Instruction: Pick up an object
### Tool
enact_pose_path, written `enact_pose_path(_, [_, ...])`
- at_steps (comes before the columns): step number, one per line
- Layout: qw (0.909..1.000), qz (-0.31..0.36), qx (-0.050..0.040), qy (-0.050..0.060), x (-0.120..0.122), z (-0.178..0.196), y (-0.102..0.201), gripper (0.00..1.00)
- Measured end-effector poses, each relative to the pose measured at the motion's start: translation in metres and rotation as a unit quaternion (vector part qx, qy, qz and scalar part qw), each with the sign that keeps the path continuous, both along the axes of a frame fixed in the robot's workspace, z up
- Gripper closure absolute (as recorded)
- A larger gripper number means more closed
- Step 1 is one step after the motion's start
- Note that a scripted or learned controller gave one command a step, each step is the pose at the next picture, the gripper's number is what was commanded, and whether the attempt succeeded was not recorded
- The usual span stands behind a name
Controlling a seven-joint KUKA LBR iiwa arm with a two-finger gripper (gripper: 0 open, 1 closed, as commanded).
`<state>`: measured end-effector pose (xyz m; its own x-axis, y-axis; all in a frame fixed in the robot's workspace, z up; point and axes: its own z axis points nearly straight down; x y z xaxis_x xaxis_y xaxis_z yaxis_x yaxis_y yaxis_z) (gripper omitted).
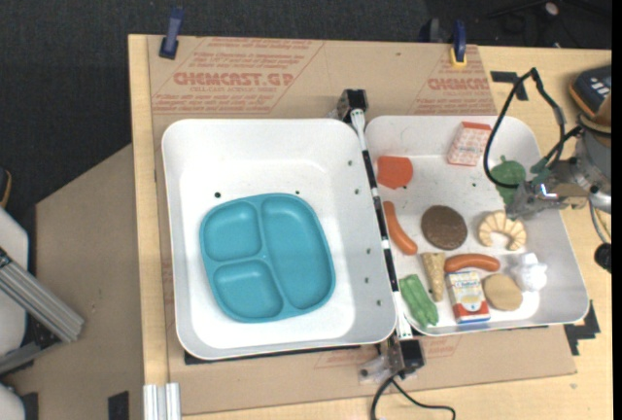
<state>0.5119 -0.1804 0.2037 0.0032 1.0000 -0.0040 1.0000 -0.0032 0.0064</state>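
My gripper (533,197), finger state indiscernible, at the right bin's (559,306) right edge, may nudge the pale ridged croissant (501,231) aside.

The brown board (243,78) under the bins reads, apparently, "CHEMCAST GP" in red, twice.

The arm (593,170) runs off the right edge, only its wrist end showing. The pincer (530,199) is too blurred to read. It covers part of a green item (505,173). The small carton's (470,297) print is illegible.
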Motion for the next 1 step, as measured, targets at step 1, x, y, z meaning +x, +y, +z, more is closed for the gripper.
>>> enact_pose_path(1, [1.0000,0.001,0.0016,0.002,0.0005,-0.0043,0.0020,0.00])
